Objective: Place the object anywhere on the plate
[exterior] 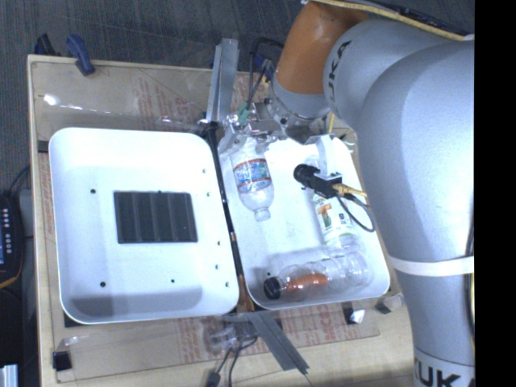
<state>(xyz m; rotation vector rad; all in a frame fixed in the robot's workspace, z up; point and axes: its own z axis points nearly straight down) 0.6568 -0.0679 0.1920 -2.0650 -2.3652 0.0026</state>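
The desk (pixel 48 87) carries two bins. At upper centre the end effector (pixel 256 127), grip state unclear, hovers over a slick water bottle (pixel 253 185) that may roll, far from the dark plate (pixel 156 216).

We find the most open room over the left bin (pixel 81 216): its white floor is bare around the dark ribbed plate (pixel 156 216) lying flat in its middle, with nothing rising above it. The right bin (pixel 282 208) is crowded. A clear water bottle (pixel 253 184) with a blue label lies near the top, just below the hand (pixel 250 127); a second bottle (pixel 334 220) lies along the right wall under a black cable (pixel 343 196); a third bottle (pixel 314 279) with a dark cap lies across the bottom. Between these we see a narrow bare strip of bin floor. The grey arm (pixel 411 160) covers the right side, and a raised divider (pixel 227 224) separates the bins.
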